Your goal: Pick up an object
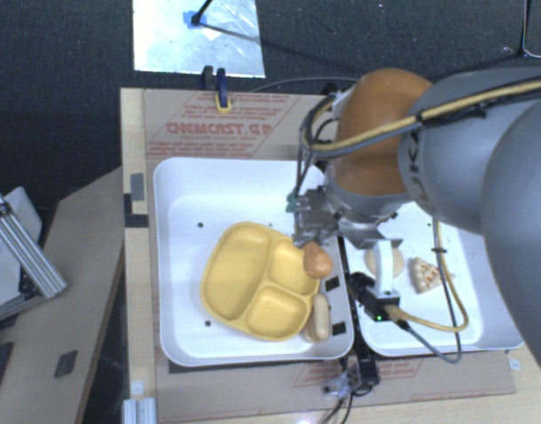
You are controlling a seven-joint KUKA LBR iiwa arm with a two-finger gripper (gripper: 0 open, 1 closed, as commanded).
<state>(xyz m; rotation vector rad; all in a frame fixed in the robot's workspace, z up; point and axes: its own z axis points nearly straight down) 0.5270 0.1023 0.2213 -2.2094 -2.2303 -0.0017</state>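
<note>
A small brown rounded object (317, 261) sits on the right rim of the yellow divided tray (253, 281), at the tray's upper right corner. The gripper (308, 235) hangs directly above that corner, touching or nearly touching the brown object; whether it is spread or pinching cannot be made out (the wrist hides it). A pale beige oblong piece (319, 318) lies against the tray's lower right edge. The tray rests in the left white bin (186, 203). Right of the tray, in the right bin (478, 303), lie a pale rounded piece (385, 259) and, further right, a tan wedge (425, 275). Beyond the tray's far side, the brown board (253, 117) under the bins bears red lettering reading "CHEMCAST GP" (222, 129), with a blue clamp (222, 85) at the board's far edge.
</note>
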